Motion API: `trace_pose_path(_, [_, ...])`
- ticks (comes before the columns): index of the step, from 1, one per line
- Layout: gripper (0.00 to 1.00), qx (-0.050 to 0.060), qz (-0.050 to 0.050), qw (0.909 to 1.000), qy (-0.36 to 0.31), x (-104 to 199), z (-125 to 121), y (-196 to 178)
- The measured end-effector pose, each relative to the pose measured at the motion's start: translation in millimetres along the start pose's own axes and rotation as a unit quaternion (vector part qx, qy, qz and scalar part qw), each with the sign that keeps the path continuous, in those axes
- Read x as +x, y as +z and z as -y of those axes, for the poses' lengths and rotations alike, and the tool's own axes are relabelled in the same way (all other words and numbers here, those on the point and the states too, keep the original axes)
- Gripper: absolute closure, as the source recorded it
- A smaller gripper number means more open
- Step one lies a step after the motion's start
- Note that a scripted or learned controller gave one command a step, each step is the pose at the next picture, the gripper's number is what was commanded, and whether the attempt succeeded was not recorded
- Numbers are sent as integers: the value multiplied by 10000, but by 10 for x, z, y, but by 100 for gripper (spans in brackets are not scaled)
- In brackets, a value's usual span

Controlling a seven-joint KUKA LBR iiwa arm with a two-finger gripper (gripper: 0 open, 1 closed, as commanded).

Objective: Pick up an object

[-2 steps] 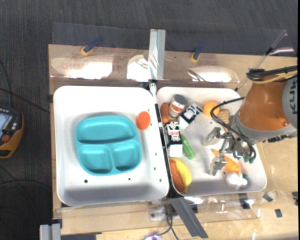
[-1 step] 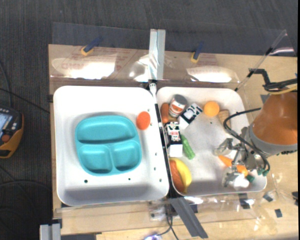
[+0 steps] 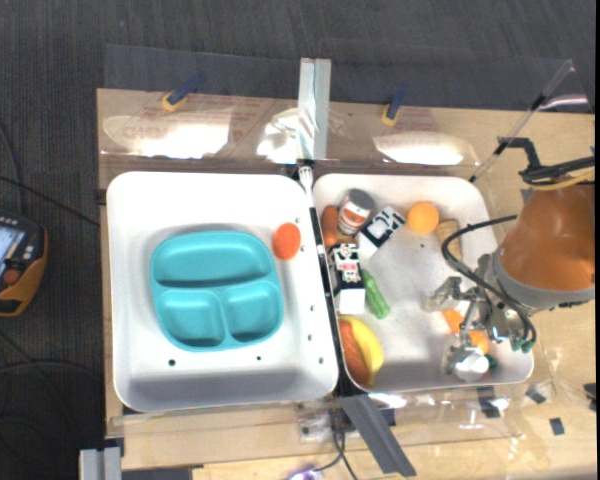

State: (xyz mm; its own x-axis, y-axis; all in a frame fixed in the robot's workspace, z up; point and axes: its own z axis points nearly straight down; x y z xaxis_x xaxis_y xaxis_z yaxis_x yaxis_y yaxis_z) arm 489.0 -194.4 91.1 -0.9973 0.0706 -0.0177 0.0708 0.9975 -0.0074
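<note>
Claw (image 3: 472,330) low in right bin (image 3: 410,268), spread wide, gripping nothing visible. Small orange piece (image 3: 452,320) just beside, at its nine o'clock; white bit (image 3: 470,366) at six.

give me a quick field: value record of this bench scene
left bin: teal divided tray, small orange ball beside it
right bin: can, orange ball, green item, yellow-and-red fruit, small boxes along its left wall
arm: reaches in from the right
gripper: low over the right bin's near right corner, by small orange and white items
</note>
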Motion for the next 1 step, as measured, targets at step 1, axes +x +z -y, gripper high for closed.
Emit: trace_pose_path(1, [100,3,-4,10000,-2,-9,-5,-99])
